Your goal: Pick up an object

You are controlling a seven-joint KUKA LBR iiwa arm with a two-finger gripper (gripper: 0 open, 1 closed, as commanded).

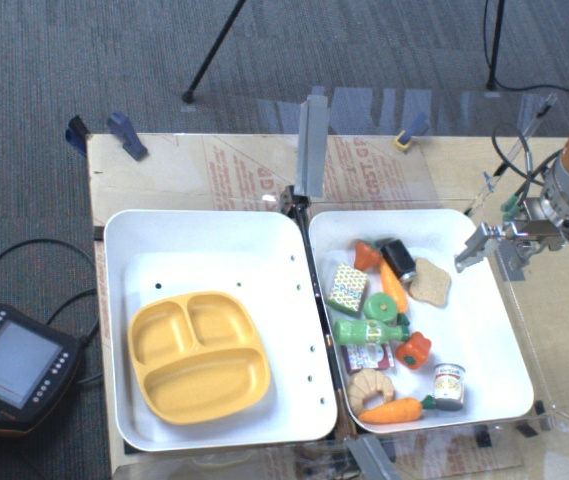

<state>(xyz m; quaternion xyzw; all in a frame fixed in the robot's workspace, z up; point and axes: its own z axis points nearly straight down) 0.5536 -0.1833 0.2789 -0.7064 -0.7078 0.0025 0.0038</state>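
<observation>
Over at the right edge of the right bin [484, 368], the gripper [494, 253] hangs above the rim with its fingers spread apart and nothing between them. Down in that bin the toys lie clustered toward its left side: a carrot [396, 410] at the near edge, a small can [449, 385] just beside it, a slice of bread [430, 282] farther back, a green bottle [367, 332] in the middle, and a black block [397, 258] at the far end. Next door, the left bin [164, 233] carries a yellow divided plate [199, 356].
</observation>
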